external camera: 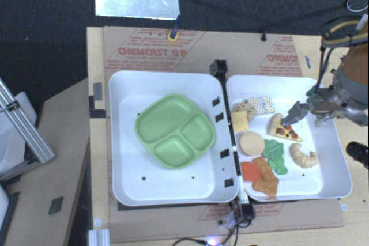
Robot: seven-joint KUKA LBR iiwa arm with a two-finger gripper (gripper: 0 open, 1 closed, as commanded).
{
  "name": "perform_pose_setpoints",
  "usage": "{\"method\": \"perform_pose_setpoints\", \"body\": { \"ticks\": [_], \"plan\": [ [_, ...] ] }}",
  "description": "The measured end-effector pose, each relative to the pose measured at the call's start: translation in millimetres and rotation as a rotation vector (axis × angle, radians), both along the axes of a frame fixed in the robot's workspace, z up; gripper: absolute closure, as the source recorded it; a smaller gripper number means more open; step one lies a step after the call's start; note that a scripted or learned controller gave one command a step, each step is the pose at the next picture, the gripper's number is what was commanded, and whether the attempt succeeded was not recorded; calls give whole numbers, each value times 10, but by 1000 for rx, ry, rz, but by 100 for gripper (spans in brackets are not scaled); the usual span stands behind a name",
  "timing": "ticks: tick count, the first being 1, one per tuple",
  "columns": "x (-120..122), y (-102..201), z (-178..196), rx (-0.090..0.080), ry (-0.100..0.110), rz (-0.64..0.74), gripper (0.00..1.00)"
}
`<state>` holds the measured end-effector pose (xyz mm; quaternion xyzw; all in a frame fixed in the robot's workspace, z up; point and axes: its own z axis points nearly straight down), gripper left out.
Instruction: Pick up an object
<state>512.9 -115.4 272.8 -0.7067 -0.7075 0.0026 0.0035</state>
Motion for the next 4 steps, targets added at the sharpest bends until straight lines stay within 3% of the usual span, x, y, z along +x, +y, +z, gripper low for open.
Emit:
{"method": "perform_pose_setpoints", "body": {
  "ticks": [1,4],
  "plan": [
    [18,-1,50,-2,-11,2,0],
    [-184,63,-1547,0,-4,-1,0]
  ]
}}
